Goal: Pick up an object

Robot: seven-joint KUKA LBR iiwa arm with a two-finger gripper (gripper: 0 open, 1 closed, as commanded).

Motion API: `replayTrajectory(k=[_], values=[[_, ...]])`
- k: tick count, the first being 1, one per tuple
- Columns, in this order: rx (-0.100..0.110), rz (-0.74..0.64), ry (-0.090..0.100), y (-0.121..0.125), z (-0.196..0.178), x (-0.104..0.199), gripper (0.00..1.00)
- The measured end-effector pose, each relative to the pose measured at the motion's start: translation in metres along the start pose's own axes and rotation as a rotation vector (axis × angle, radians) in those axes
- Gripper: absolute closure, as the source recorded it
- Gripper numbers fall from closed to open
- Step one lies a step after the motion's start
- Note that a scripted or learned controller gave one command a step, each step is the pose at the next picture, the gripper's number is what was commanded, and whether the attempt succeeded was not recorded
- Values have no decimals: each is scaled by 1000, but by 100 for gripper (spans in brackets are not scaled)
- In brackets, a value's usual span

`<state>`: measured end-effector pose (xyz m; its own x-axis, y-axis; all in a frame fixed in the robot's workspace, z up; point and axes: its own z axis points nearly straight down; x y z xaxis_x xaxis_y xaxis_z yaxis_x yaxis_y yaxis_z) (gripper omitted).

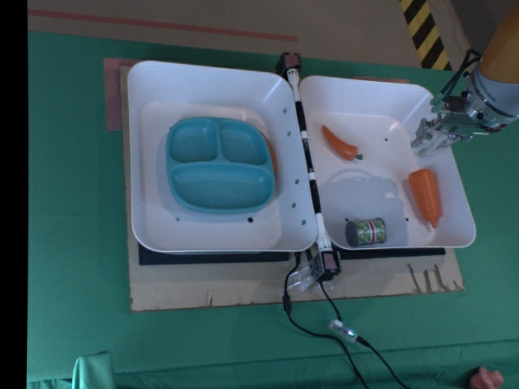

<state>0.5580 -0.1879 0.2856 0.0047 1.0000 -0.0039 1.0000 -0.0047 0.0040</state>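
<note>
The right bin [381,96] holds three things. A small orange chili pepper [340,143] lies near its left wall, an orange bottle [426,195] lies along its right side, and a small can with a green label [366,232] lies on its side near the front. My gripper [428,138] hangs over the right bin's right rim, above and just behind the orange bottle. The chili pepper and the can are well off to its left.
The left bin [154,87] holds a teal divided plate [219,164]. A black-and-white bar [306,148] runs between the two bins. Cables [340,331] trail over the green cloth in front of the bins. A yellow-and-black striped strip [420,14] lies at the back right.
</note>
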Motion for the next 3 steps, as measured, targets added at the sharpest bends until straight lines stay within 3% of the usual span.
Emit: replayTrajectory(k=[1, 2, 3], values=[[1, 0, 2, -56, 3, 0, 100], [2, 0, 2, -50, 53, 1, 100], [-2, -1, 0, 23, -76, 0, 100]])
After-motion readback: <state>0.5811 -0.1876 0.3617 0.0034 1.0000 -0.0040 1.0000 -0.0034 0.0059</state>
